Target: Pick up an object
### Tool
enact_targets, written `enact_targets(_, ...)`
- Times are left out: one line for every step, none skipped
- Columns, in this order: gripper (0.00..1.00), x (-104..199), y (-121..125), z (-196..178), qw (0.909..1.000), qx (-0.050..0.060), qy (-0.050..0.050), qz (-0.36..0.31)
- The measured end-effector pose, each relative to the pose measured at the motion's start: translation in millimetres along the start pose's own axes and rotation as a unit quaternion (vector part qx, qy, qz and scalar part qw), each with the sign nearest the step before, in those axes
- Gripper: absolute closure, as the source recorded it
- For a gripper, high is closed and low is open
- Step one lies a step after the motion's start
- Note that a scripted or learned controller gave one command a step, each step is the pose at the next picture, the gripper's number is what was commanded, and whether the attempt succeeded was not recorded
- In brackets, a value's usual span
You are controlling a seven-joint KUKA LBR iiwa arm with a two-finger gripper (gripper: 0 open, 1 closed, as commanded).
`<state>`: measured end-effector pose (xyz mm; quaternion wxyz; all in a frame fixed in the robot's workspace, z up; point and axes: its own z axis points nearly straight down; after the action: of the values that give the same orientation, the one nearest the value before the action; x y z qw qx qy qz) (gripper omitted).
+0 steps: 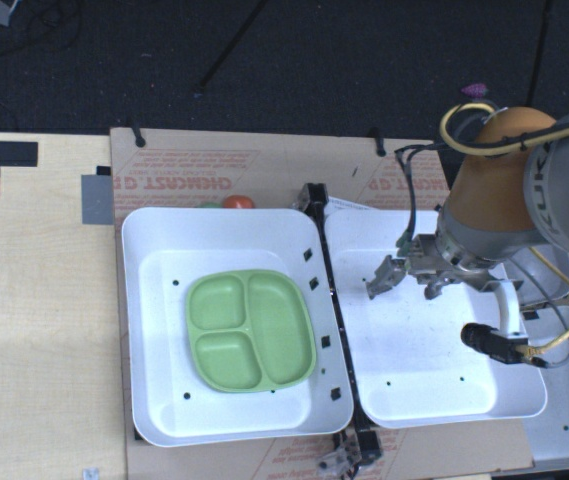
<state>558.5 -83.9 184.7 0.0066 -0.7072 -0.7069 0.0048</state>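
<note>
A light green divided plate (pixel 251 329) with three compartments lies flat in the left bin (pixel 154 268), near its middle. My gripper (pixel 408 282) hangs over the right bin (pixel 434 388), in its upper middle part, well to the right of the plate. Its two dark fingers (pixel 383 279) are spread apart with nothing between them. The grey arm with its orange band (pixel 499 168) comes in from the right above that bin.
A small red object (pixel 238 203) sits just behind the left bin's back rim. A black divider (pixel 329 308) runs between the two bins. Cables and a black fitting (pixel 494 342) hang off the wrist over the right bin's right side.
</note>
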Motion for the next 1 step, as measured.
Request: enact_targets(0.00,-0.4,2.8,-6.1,1.0000,-0.006,-0.001,-0.001)
